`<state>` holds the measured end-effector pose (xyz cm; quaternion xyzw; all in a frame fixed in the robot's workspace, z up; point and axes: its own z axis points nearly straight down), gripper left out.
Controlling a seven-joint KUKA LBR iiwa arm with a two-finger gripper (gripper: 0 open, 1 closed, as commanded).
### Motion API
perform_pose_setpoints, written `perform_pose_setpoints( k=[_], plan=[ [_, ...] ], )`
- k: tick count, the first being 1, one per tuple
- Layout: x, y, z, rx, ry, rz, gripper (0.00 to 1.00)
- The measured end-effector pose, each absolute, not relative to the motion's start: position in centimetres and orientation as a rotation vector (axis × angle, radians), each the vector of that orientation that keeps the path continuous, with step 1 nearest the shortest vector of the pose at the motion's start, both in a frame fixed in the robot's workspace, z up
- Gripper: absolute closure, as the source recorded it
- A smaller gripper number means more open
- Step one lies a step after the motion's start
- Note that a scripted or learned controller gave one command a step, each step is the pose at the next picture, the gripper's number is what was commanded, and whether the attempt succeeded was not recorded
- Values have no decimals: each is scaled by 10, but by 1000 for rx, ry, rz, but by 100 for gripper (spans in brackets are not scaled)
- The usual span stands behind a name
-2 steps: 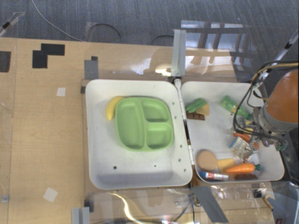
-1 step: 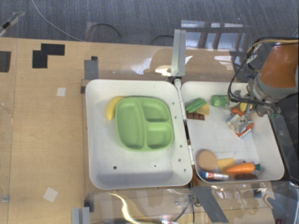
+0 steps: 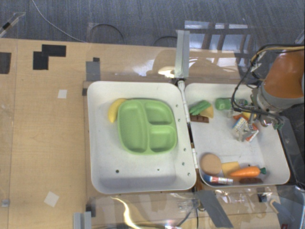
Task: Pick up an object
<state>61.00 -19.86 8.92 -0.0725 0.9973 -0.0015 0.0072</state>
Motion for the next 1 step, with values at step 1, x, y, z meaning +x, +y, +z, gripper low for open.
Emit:
perform_pose_setpoints(
  k=[1],
  plan=[
    [579, -199, 89, -270, 3116, -6, 0]
  ],
)
